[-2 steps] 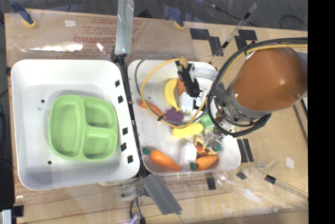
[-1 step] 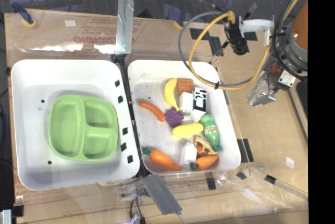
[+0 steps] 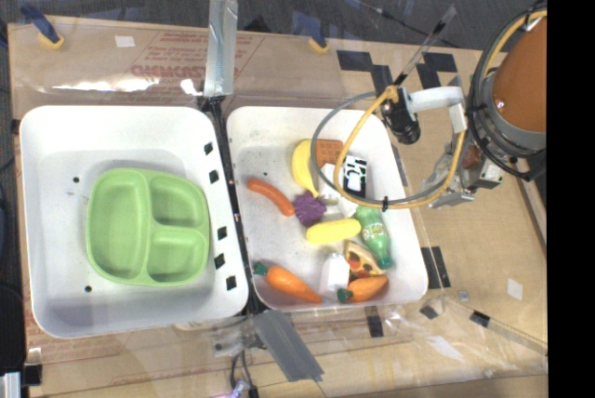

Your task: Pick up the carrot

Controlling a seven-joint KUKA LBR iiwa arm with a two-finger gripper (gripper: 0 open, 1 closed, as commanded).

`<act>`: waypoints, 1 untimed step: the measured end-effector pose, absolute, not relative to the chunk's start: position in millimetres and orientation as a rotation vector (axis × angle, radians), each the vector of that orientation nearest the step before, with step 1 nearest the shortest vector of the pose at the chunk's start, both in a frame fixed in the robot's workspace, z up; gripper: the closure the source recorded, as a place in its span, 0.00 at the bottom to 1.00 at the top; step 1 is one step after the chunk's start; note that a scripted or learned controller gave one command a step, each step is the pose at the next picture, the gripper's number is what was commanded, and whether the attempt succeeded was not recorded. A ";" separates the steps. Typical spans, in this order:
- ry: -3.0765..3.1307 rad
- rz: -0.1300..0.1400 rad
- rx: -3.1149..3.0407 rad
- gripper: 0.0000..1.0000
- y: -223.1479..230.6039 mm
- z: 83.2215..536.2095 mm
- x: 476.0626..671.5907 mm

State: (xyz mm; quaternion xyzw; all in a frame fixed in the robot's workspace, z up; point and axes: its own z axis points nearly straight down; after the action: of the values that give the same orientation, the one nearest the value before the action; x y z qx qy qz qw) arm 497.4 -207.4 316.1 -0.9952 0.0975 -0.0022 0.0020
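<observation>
Gripper [image 3: 458, 190] sits outside the right bin [image 3: 279, 116], just past its right wall and over the bench [image 3: 493, 257]; can't tell how far open it is, and nothing visibly in it. Carrot [image 3: 288, 285] lies flat in the right bin's near-left corner, green end toward the divider, well apart from the gripper. Between them: green bottle [image 3: 374, 234], pizza slice [image 3: 359, 258], white bottle [image 3: 335, 273], a second orange piece [image 3: 369, 288], purple grapes [image 3: 310, 207] and banana [image 3: 304, 165]; the left bin [image 3: 56, 136] holds a green divided plate [image 3: 147, 224].
</observation>
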 end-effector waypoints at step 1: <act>0.306 -0.003 -3.122 1.00 -208.7 292.1 484.2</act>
State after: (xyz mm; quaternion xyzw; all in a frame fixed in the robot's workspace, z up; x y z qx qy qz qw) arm 484.2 -208.7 292.1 -0.9952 0.0976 -0.0010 0.0023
